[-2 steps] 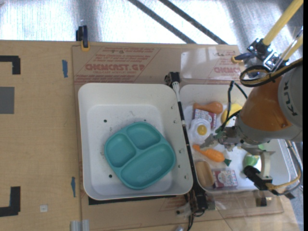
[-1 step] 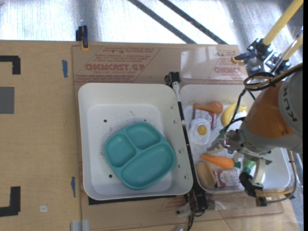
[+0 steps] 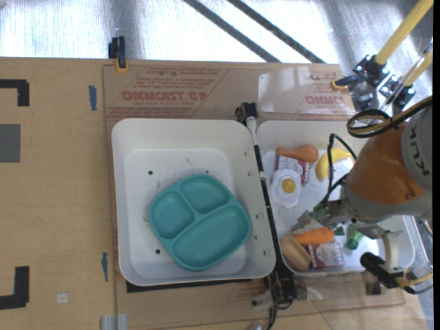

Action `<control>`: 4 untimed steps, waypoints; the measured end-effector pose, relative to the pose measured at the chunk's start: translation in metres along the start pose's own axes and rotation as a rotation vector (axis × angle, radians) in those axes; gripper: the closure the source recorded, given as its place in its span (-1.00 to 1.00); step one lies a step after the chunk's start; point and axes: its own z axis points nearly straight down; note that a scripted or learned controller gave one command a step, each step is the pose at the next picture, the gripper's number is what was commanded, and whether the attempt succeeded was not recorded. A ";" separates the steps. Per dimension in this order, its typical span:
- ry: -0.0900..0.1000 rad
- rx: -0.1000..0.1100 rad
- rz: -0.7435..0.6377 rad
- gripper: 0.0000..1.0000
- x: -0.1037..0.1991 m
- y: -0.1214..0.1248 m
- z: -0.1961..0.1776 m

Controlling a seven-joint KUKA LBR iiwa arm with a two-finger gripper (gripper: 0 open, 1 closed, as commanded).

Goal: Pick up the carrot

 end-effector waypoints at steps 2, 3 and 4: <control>-0.011 -0.020 -0.300 1.00 -0.019 0.003 -0.012; -0.010 -0.020 -0.300 -1.00 -0.019 0.003 -0.012; 0.000 -0.007 -0.454 -1.00 -0.016 0.000 0.000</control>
